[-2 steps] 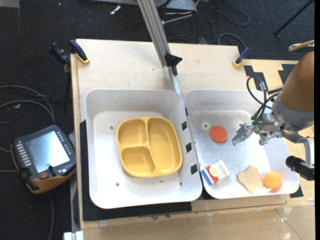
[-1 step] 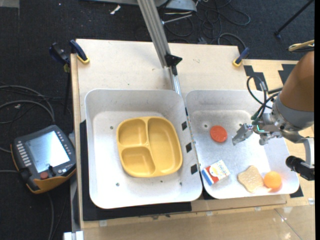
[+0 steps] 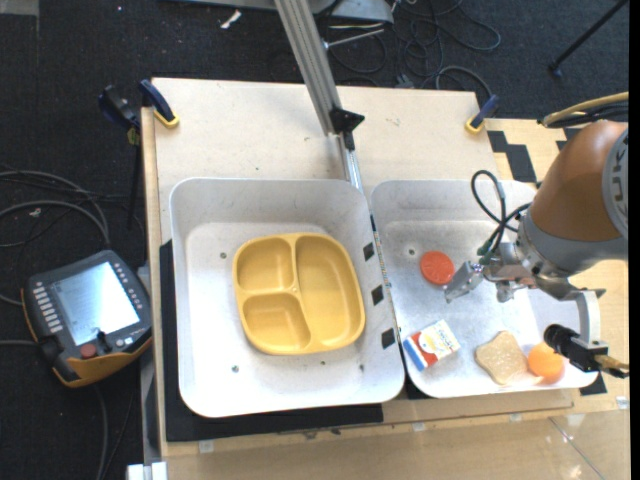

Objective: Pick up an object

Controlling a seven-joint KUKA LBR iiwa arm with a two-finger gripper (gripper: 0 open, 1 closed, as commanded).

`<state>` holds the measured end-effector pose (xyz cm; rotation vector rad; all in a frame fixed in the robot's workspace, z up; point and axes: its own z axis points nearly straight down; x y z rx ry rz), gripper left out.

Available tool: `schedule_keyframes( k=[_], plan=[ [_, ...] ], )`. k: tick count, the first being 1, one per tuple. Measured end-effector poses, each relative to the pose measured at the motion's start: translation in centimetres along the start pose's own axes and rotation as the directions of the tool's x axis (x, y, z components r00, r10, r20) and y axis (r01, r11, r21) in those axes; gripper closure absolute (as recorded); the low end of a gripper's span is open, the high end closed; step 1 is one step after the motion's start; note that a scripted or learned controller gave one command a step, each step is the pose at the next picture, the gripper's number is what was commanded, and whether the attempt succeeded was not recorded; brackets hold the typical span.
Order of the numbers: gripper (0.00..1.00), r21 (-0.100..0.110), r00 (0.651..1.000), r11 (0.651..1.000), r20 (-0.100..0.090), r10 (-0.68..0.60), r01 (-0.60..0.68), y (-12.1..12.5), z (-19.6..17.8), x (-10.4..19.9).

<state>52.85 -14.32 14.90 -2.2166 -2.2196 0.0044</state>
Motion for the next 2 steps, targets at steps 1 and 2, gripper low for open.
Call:
schedule_keyframes(
  k=[1,2],
  plan=[
    [0.00,0.000,1.000,1.000,0.000,0.002,-0.002,-0.1,5.3,0.1],
    [1.00,-0.006,1.000,1.000,0.002,0.001,-0.001,0.1,4.0,0.0]
  ],
)
